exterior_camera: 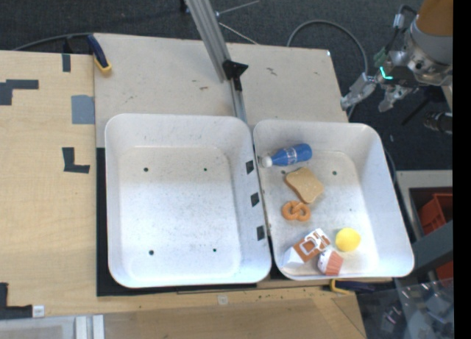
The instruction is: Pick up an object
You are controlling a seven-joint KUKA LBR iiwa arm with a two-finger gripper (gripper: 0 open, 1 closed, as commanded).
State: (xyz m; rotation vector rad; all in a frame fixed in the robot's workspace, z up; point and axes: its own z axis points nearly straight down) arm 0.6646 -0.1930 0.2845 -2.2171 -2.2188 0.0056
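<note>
The right bin (368,143) holds several small objects: a blue bottle with a white cap (288,156), a slice of toast (304,184), an orange pretzel (296,211), a yellow ball (348,240), and an orange-and-white carton (314,245) beside a small orange-and-white piece (330,262). My gripper (372,91) hovers beyond the right bin's far right corner, off the bench edge. Its two fingers are spread apart with nothing between them.
The left bin (176,128) sits beside the right one, a metal pole (210,29) rising behind their shared edge. A blue-and-yellow clamp (99,54) lies at the bench's far left. A cable (324,32) loops behind the bench.
</note>
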